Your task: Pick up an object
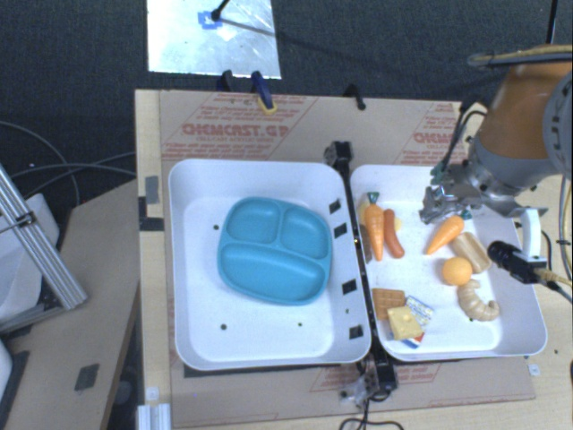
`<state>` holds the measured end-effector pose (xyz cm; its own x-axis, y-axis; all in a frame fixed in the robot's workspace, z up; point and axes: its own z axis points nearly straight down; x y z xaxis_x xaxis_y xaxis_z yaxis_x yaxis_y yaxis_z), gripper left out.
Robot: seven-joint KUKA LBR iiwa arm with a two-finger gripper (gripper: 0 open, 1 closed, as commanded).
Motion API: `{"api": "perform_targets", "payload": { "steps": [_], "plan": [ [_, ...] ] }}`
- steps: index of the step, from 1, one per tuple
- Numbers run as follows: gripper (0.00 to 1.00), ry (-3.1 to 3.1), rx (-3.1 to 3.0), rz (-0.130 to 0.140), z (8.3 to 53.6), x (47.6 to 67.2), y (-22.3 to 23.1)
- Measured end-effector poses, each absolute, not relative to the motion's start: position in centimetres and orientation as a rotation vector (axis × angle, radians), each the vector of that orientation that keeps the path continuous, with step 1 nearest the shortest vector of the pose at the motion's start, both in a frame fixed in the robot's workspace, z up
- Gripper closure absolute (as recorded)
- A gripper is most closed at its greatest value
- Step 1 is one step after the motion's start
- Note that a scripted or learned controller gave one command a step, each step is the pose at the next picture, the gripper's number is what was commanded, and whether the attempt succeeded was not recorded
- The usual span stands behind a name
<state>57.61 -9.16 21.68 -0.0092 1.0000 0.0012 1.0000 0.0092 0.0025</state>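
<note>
My gripper (442,206) hangs over the upper middle of the right bin (528,330), reaching in from the right. Its tip is just above the thick end of an orange carrot piece (445,234), which lies tilted on the bin floor. To the left lie a carrot with a green top (372,227) and a reddish sausage (392,234), side by side. An orange ball (457,270) and a beige roll (474,252) sit below the gripper. Nothing shows as lifted off the bin floor.
A blue divided plate (275,249) lies in the left bin (192,330). At the right bin's front are a brown cracker (388,300), a yellow cheese wedge (406,323) and a pale croissant (478,305). A black cylinder (510,260) sticks out of the arm at the right.
</note>
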Motion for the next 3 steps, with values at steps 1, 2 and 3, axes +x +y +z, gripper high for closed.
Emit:
{"api": "perform_targets", "payload": {
  "steps": [1,2,3],
  "plan": [
    [1.0,2.23,2.211,0.004,22.8,59.0,-4.6],
    [1.0,2.23,2.211,0.006,23.5,61.2,0.6],
    [1.0,2.23,2.212,0.003,22.1,61.5,6.3]
  ]
}}
